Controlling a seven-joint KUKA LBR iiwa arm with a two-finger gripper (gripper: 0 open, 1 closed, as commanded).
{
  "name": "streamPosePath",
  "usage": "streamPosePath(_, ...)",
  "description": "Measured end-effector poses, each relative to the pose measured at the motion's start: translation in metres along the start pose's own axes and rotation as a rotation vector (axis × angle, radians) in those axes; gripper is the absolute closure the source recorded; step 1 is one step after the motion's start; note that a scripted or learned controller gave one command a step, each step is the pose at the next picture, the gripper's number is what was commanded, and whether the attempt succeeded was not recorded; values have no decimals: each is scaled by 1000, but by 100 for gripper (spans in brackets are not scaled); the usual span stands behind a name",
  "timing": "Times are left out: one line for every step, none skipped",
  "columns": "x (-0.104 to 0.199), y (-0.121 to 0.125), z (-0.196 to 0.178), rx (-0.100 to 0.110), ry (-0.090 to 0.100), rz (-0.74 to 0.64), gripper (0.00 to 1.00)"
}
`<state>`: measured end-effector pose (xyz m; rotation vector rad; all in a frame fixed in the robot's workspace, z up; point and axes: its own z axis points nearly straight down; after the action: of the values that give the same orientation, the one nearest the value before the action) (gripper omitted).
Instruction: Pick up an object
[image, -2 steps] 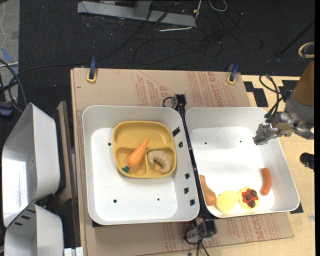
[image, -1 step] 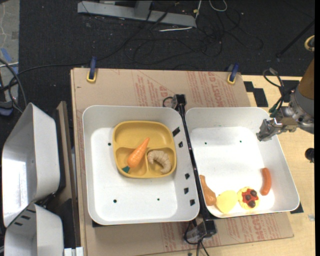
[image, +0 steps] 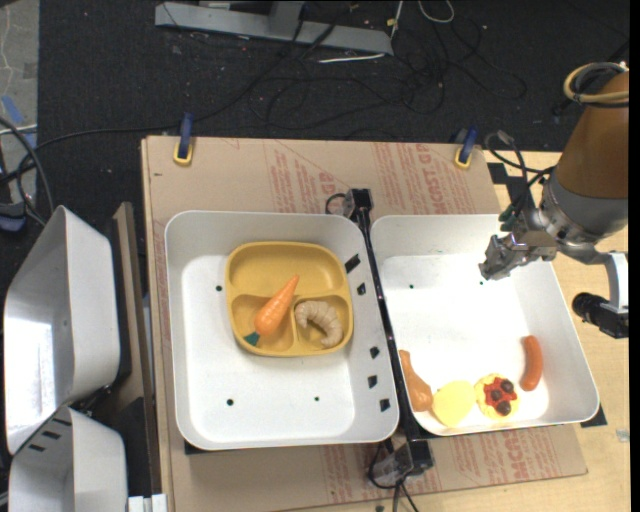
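Note:
My gripper (image: 497, 262) hangs over the far right part of the right bin (image: 470, 300), with nothing visible between its fingers. In that bin's near part lie a red sausage (image: 531, 362), a small pizza slice with red toppings (image: 497, 395), a yellow round piece (image: 453, 402) and an orange drumstick-shaped piece (image: 414, 381). The left bin (image: 200, 300) holds a yellow divided plate (image: 250, 268). On the plate rest a carrot (image: 276, 306) and a pale shrimp (image: 321, 320).
The bins sit side by side on a cardboard-covered bench (image: 260, 170), held by yellow clamps (image: 183, 150) at the back. Cables cross the dark floor behind. White containers (image: 55, 310) stand to the left of the bench.

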<state>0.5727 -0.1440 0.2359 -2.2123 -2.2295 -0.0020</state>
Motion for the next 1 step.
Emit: streamPosePath(56,-16,3,2,1,0,100)
